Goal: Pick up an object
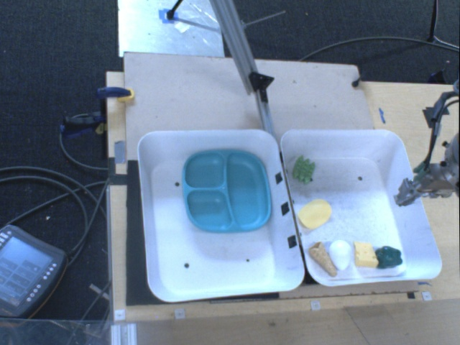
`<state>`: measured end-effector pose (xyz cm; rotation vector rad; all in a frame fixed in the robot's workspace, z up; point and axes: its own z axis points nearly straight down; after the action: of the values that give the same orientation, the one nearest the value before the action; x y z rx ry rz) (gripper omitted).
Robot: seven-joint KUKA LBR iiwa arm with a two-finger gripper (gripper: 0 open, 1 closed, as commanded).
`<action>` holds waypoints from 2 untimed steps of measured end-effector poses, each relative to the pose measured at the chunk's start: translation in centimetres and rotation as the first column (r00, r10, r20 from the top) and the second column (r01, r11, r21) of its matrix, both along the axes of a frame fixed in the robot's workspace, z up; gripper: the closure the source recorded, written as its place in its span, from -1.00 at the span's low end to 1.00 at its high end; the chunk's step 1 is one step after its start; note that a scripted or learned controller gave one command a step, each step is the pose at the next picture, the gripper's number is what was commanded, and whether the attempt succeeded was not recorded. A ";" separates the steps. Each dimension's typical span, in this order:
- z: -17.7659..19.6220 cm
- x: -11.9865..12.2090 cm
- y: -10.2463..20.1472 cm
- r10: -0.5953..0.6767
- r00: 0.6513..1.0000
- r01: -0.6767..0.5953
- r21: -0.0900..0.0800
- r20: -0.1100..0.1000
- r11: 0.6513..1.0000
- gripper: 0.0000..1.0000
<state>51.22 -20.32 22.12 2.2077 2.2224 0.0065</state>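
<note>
The right bin (pixel 366 149) holds several small objects. A green bumpy piece (pixel 303 169) lies near its upper left, and a yellow rounded piece (pixel 315 213) sits below it. Along the front wall lie a tan cone-shaped piece (pixel 323 258), a white egg shape (pixel 340 254), a yellow block (pixel 365 254) and a dark green lump (pixel 389 256). My gripper (pixel 407 193) hangs over the right bin's right rim, apart from all of these objects. Nothing shows between its fingers.
The left bin (pixel 165 264) holds a teal divided plate (pixel 226 190). A grey pole (pixel 233 31) slants down from the top to the seam between the bins. Cables and a handheld pendant (pixel 25 268) lie on the floor at left.
</note>
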 end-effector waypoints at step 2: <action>3.3 0.7 6.1 0.005 1.000 -0.005 0.005 -0.006 1.000 1.00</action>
<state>51.93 -14.20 25.42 2.2076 2.2335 0.0051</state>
